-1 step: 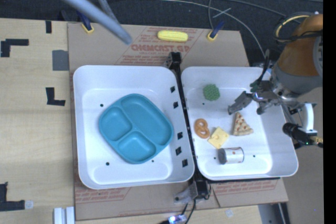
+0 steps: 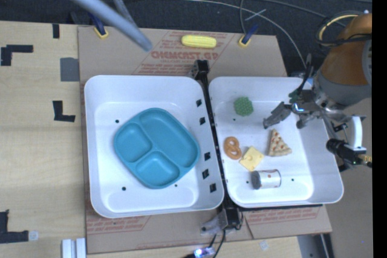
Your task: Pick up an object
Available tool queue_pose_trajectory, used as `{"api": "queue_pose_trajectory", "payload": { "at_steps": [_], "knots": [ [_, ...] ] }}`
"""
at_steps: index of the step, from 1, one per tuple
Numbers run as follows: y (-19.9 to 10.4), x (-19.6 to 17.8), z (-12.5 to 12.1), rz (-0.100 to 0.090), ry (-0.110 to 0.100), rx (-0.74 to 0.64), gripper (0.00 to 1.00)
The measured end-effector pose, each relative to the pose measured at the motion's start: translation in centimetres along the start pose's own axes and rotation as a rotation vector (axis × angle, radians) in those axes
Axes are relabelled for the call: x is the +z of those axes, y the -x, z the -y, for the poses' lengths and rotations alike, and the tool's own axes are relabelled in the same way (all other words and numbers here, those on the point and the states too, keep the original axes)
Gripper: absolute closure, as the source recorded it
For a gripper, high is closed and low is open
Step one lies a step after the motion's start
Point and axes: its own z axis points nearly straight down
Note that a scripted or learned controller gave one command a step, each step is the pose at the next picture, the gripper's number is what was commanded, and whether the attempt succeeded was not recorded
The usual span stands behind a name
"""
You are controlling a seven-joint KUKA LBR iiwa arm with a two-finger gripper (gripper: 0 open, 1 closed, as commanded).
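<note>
Nothing picked yet. My jaws (image 2: 289,113) hang over the right bin (image 2: 320,187), spread wide, with nothing between them. The whole grasp is left: drop, close, lift.

Candidates all lie in the right bin. The pizza slice (image 2: 277,144) is nearest, just below my jaws (probably the easiest target, though flat). The green ball (image 2: 243,106) sits to the left, near the divider. The pretzel (image 2: 232,147) and cheese (image 2: 251,158) are close together, maybe touching, so a grab there risks catching both. The can (image 2: 266,178) lies on its side near the front wall and could roll.

The left bin (image 2: 100,148) holds a blue tray (image 2: 156,147), well apart from my reach now. A yellow banana (image 2: 198,41) lies on the worktop (image 2: 36,142) behind the bins. Nothing blocks a straight descent.
</note>
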Motion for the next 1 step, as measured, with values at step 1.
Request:
{"api": "queue_pose_trajectory", "payload": {
  "at_steps": [1],
  "knots": [
    [-0.24, 4.35, 0.38, 0.001, -0.003, 0.0, 0.0]
  ]
}}
